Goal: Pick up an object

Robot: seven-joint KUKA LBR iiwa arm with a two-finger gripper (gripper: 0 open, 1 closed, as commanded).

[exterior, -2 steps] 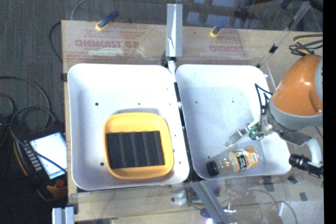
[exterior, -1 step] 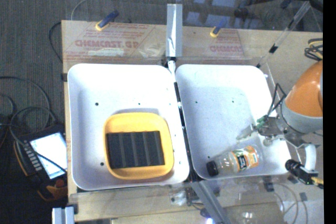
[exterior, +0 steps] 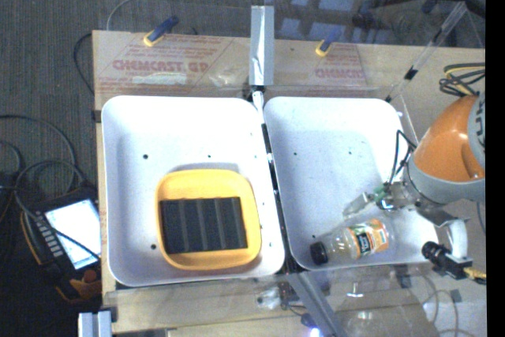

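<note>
A small clear bottle with a black cap and a tan label lies on its side near the front edge of the right bin, cap pointing left. My gripper reaches in from the right, low over the right bin, just above and behind the bottle. I see nothing held in it. A yellow square dish with a dark ridged insert rests in the front half of the left bin.
The arm's orange band and grey wrist hang over the right bin's right rim. A raised divider separates the bins. Clear panels and clamps stand behind the bins; cables lie on the floor at left.
</note>
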